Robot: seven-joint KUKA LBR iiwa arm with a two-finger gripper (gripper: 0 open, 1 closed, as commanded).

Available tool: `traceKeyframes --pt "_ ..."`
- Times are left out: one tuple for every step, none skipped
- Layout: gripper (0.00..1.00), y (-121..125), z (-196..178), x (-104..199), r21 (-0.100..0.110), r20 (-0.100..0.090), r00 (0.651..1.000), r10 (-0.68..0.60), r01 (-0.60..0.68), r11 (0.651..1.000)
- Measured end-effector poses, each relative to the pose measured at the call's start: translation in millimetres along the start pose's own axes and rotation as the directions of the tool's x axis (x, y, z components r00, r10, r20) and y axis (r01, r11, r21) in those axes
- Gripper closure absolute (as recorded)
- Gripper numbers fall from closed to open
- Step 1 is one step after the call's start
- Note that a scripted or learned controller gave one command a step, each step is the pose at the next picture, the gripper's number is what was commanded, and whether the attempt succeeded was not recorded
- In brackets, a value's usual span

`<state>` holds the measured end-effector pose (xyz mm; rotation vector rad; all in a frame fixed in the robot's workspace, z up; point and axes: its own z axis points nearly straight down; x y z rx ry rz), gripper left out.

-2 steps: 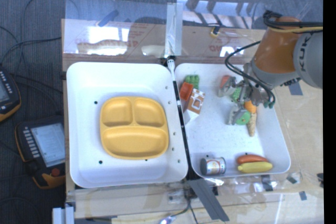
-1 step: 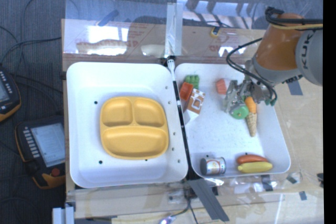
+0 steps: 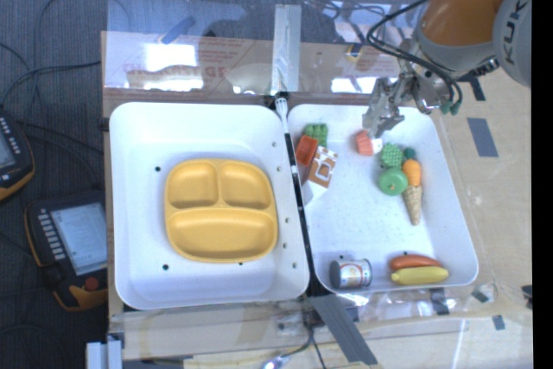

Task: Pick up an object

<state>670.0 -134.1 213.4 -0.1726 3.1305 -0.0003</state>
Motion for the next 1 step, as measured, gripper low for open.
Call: traceKeyframes --pt "1.0 30.5 -50.5 97.9 -0.002 -0.002 1.0 0.012 -0.012 1.0"
